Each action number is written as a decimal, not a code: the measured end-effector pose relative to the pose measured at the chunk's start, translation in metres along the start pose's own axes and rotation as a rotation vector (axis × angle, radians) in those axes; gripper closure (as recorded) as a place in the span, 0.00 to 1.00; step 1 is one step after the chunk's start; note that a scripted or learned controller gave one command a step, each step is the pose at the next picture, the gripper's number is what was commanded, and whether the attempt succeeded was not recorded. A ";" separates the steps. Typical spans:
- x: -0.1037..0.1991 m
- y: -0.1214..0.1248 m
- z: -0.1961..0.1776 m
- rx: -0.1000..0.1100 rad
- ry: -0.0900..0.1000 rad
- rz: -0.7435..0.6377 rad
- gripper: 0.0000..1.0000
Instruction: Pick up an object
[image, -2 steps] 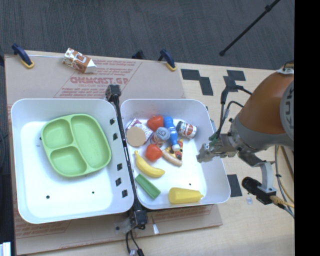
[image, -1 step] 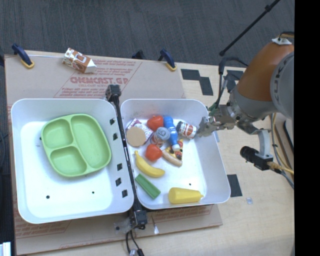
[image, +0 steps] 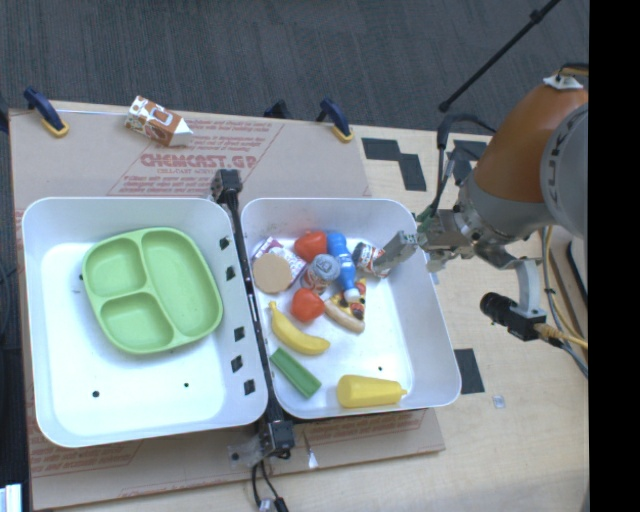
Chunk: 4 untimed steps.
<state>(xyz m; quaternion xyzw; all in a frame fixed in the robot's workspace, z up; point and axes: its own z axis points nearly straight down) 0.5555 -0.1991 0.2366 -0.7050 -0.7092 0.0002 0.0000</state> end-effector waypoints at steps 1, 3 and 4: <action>-0.011 -0.031 0.146 0.004 0.002 0.000 0.00; -0.012 -0.006 0.016 -0.004 -0.002 0.000 1.00; -0.012 0.082 0.007 -0.002 -0.001 0.000 1.00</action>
